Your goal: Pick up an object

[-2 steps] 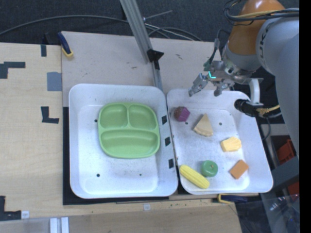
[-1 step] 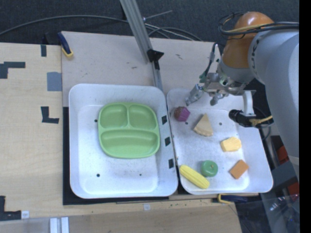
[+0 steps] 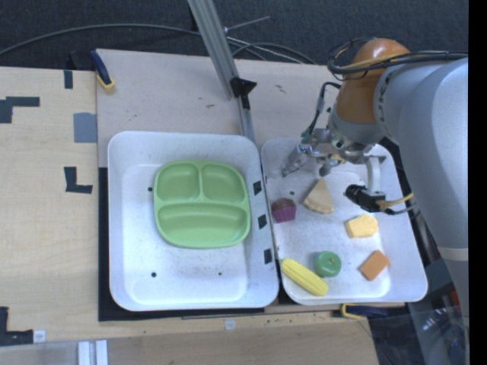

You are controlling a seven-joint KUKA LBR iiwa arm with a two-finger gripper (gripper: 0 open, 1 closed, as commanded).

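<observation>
- Objects scattered loose in right bin [image 3: 403, 280], well apart, so each offers free sides for grasping: tan wedge [image 3: 319, 198], purple piece [image 3: 284, 210], yellow block [image 3: 361, 226], orange block [image 3: 374, 265], green round [image 3: 329, 262], corn cob [image 3: 304, 277].
- Pincer [image 3: 323, 166] low above wedge, just beside it; released or clenched: cannot tell.
- Green tray [image 3: 202, 204] alone in left bin [image 3: 129, 226].

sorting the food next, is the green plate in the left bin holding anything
Empty: all three sections of the green plate show bare green, and the toy food sits in the right bin.
</observation>
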